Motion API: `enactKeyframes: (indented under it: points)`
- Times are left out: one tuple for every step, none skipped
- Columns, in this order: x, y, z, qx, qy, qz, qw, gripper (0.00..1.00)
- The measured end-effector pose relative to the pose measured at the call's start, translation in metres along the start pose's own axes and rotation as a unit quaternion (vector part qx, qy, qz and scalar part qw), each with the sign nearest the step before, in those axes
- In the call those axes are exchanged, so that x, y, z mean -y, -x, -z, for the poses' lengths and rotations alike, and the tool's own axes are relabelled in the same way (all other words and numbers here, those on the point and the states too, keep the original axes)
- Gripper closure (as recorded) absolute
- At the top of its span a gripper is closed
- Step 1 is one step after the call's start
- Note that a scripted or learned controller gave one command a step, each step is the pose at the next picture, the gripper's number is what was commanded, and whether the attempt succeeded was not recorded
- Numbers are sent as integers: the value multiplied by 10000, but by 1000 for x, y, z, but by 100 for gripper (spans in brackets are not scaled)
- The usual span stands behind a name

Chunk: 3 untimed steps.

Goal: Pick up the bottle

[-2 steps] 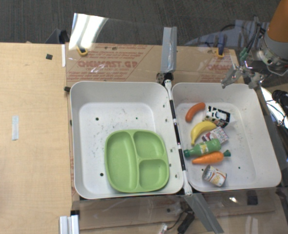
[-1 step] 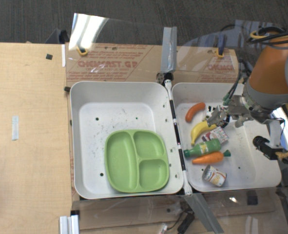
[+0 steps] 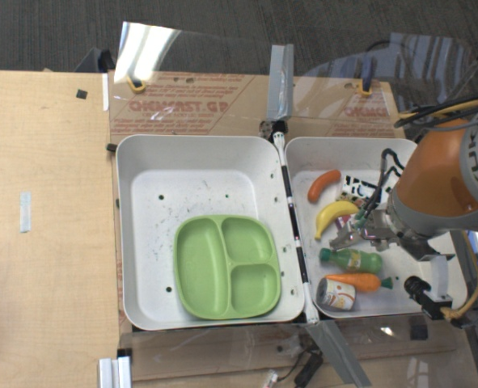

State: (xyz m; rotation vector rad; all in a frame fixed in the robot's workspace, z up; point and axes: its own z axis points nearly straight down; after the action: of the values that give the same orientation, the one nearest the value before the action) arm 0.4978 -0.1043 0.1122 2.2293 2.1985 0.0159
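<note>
The arm [image 3: 437,180] reaches in over the right bin's [image 3: 303,156] right edge, its orange band bulking above the wrist, the wrist bent down and leftward toward the bin's middle. The gripper [image 3: 350,236] sits low among the items — just below the banana [image 3: 336,214] and just above the bottle [image 3: 350,259]; whether its fingers are spread or closed I cannot tell, and nothing is seen held between them.

The bottle, green, lies on its side across the middle of the right bin, cap end toward the left wall. Below it lie a carrot [image 3: 354,281] and a can [image 3: 336,294] near the front edge. An orange sausage-like piece [image 3: 323,184] lies toward the back-left corner. The left bin [image 3: 141,217] holds a green divided plate [image 3: 227,265] — toward its front-right corner.
</note>
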Motion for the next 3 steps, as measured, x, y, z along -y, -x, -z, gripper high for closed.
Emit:
enactKeyframes:
  points:
    - [13, 2, -12, -10, 29, 155, 9999, 0]
    - [15, -10, -13, 12, 13, 336, 9994, 0]
    - [15, -10, -5, 2, 15, 326, 9995, 100]
